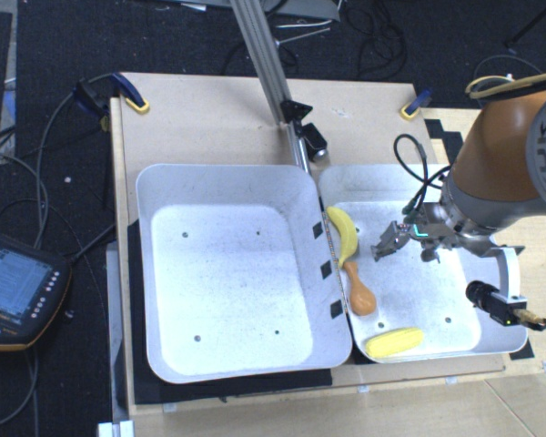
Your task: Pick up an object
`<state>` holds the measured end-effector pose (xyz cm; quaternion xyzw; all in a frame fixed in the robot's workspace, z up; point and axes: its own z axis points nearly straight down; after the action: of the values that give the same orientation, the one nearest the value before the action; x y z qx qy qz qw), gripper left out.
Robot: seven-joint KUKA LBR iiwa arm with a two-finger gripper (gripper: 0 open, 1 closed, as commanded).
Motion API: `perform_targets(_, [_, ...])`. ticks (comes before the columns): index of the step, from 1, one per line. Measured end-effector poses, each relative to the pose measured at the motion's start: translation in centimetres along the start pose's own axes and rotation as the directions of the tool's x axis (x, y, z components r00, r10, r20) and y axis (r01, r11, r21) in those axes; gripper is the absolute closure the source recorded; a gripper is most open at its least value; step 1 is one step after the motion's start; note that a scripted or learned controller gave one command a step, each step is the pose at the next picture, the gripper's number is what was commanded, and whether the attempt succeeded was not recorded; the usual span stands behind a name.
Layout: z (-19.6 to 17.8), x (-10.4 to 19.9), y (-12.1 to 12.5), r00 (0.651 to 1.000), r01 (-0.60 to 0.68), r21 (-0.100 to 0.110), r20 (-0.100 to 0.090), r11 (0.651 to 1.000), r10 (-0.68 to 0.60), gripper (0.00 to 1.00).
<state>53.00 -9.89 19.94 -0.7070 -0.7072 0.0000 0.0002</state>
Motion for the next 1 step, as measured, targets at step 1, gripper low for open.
perform_targets(1, [0.00,0.00,0.00,1.000,0.000,0.000,0.000,1.000,0.000,0.00])
